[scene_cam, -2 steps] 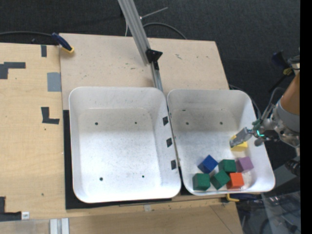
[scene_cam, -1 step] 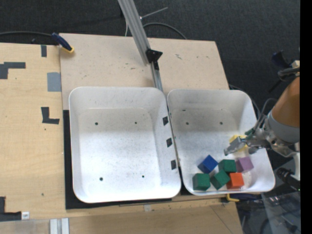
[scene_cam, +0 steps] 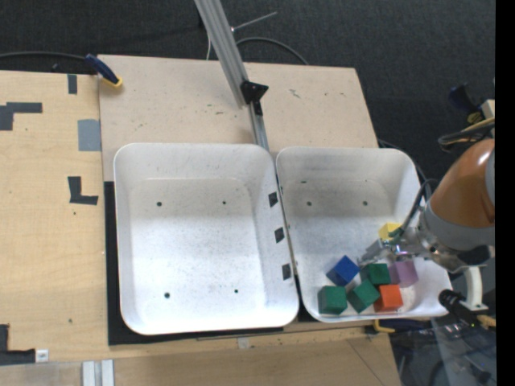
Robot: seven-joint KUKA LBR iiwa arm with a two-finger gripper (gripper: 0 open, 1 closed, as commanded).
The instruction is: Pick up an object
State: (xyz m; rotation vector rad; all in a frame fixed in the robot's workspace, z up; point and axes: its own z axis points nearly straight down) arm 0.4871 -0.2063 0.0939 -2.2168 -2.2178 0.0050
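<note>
1. In the right-hand bin (scene_cam: 346,163), toward its near right corner, lies a tight cluster of small blocks: a blue cube (scene_cam: 344,269), three green cubes (scene_cam: 332,299), (scene_cam: 363,295) and (scene_cam: 376,273), an orange cube (scene_cam: 389,297), a pale purple block (scene_cam: 405,273) and a yellow piece (scene_cam: 390,231) at the upper edge of the group
2. The left-hand bin (scene_cam: 193,240) holds none of them; every candidate sits in the right one, several touching their neighbours
3. The arm (scene_cam: 467,199) reaches in from the right, its orange band over the bin's right rim, and the gripper (scene_cam: 392,248) is down low just above the cluster, between the yellow piece and the purple block
4. Whether the fingers are spread or closed I cannot tell: the metal parts there are small and blurred against the blocks, and nothing is plainly seen between them
5. Progress, as I judge it: the approach looks made, but no block is clearly off the bin floor, so the grasp and the lift both remain
6. The crowding is the likely trouble, since a closing finger could land on two blocks at once or shove one aside
</note>
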